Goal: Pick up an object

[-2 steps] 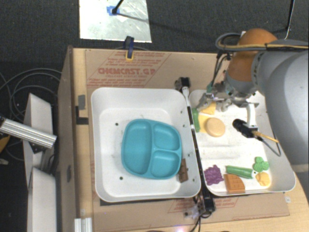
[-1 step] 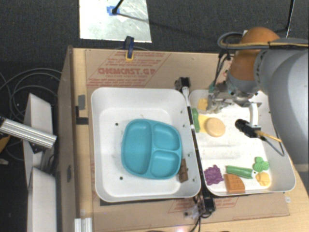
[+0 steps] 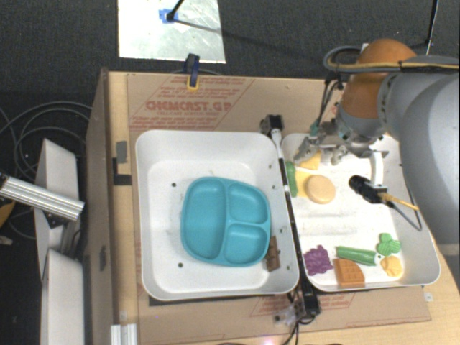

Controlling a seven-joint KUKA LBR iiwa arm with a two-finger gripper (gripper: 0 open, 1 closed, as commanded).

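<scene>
right bin [image 3: 338,225], near edge: orange block [image 3: 348,272], purple grape cluster [image 3: 317,259], long green piece [image 3: 356,254], green-and-yellow piece [image 3: 390,255] toward the near right corner. left bin [image 3: 162,185]: teal divided plate [image 3: 224,221] lay flat, small brown piece [image 3: 273,254] touching its near right edge. mid right bin: round tan piece [image 3: 320,189], green strip [image 3: 290,178] against the left wall. farther back, a yellow piece [image 3: 310,163] lay just beside the end effector [image 3: 323,149], which hung low over the bin's far end. could not tell whether the end effector was apart or together.

Plate [image 3: 226,221] crowds left bin [image 3: 162,185], right centre bare
</scene>
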